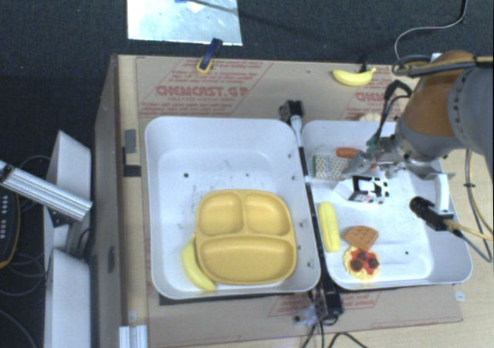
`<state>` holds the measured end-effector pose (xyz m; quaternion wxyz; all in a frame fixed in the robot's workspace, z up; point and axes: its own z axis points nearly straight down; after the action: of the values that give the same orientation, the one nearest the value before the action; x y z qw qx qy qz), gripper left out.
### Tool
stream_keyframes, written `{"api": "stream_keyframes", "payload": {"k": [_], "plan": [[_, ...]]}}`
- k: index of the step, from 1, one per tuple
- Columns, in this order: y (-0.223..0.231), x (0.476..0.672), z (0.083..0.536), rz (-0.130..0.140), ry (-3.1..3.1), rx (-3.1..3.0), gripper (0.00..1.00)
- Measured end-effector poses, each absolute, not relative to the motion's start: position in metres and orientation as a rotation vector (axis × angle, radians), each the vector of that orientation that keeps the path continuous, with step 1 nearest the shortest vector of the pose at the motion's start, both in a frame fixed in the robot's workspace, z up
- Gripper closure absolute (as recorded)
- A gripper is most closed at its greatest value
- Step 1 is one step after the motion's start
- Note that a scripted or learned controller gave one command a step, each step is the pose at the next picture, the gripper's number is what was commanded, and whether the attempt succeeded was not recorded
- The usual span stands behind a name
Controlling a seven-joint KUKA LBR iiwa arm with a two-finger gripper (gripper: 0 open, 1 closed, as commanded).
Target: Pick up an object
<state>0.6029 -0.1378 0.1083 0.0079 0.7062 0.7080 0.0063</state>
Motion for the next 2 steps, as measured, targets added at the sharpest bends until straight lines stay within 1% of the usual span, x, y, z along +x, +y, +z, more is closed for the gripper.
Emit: {"api": "stream_keyframes", "payload": {"k": [1,2], "plan": [[-0.17,0.668,0.088,-0.008,2.235,2.221,0.0],[-0.17,0.669,0.101,-0.008,2.24,2.214,1.0]]}}
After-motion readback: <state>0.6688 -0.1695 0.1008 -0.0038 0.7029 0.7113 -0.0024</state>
